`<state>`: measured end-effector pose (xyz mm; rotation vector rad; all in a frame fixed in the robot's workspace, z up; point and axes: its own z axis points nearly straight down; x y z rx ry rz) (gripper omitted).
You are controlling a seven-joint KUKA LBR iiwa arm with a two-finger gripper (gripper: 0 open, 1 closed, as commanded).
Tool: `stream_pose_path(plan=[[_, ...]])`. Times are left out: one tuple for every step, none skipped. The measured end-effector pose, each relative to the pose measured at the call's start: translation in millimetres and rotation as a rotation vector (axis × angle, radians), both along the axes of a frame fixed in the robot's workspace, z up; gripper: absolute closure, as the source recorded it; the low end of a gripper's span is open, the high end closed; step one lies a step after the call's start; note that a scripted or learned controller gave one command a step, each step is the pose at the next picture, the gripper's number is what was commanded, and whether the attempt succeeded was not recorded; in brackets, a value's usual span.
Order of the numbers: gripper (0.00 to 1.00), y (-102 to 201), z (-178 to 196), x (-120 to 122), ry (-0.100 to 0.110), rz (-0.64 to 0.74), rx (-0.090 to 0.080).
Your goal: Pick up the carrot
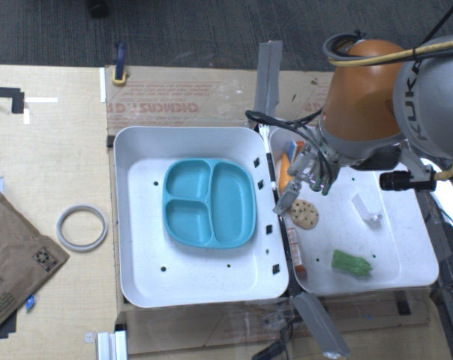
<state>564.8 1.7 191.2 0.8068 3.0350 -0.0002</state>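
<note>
The wooden bench top [46,163] on the left carries a folded brown paper bag [16,265] at the lower edge and a flat grey ring [82,226] a little right of it. Next comes the left white bin [129,223], which holds a turquoise plastic plate with 3 compartments [210,202]; bare floor runs all around the plate.

In the right white bin [406,265], the long orange carrot [286,172] lies against the left wall, at the divider between the 2 bins. Its long axis runs nearly up and down in the view, parallel to that wall, and its upper end is hidden under the arm, so I cannot tell which way the tip points. There is almost no room between the carrot and the wall.

The metal two-finger gripper [310,177] hangs just right of the carrot and above a round brown cookie [304,214]. I cannot tell how far the claw is open, or whether it has anything. Further right lie a green leafy toy vegetable [352,262] and a small clear plastic piece [366,208], with open floor between them.
</note>
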Motion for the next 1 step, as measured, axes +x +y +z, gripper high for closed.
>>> stream_pose_path(plan=[[0.0,-4.5,34.9,65.9,-0.003,0.073,-0.001]])
